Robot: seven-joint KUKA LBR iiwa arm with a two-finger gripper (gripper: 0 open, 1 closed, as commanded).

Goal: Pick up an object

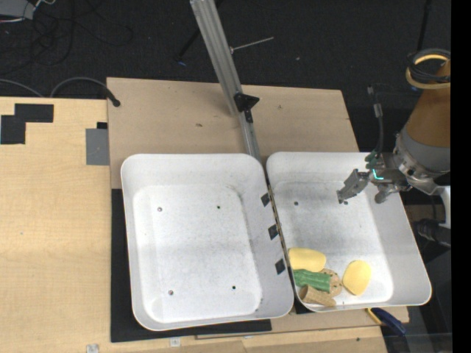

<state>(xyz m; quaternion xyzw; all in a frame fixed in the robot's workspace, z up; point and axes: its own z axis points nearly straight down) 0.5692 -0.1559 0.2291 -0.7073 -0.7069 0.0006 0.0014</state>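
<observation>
Pale wood-grain board [44,226] covers the bench on the camera's left, with a plainer tan panel [221,116] behind, and my two shallow white bins sit side by side on top, their plastic finely speckled and rounded at the corners.

Nearest the camera, in the front corner of the right bin [346,175], lies a small huddle of objects. A smooth, glossy yellow oval [306,259] sits by the dividing wall; just beneath it and touching is a green, ridged piece [312,278], and a rough tan chunk [319,294] is tucked under that against the front rim. Just beside them, toward the right, rests a rounder yellow lump [357,276], matte and egg-like.

All of these lie well apart from my gripper [352,190], which hangs over the back half of the same bin, near its right wall. My dark metal fingers point toward the bin's middle, and nothing sits between them; whether they are spread or pressed together I cannot tell from this angle.

The left bin [191,241] shows a flat floor with a few small dark dots. Black clips [272,231] run along the seam where the bins meet.

Farther back, a grey aluminium rail [221,57] slants up from the bins' junction toward dark floor strewn with cables [88,6].
</observation>
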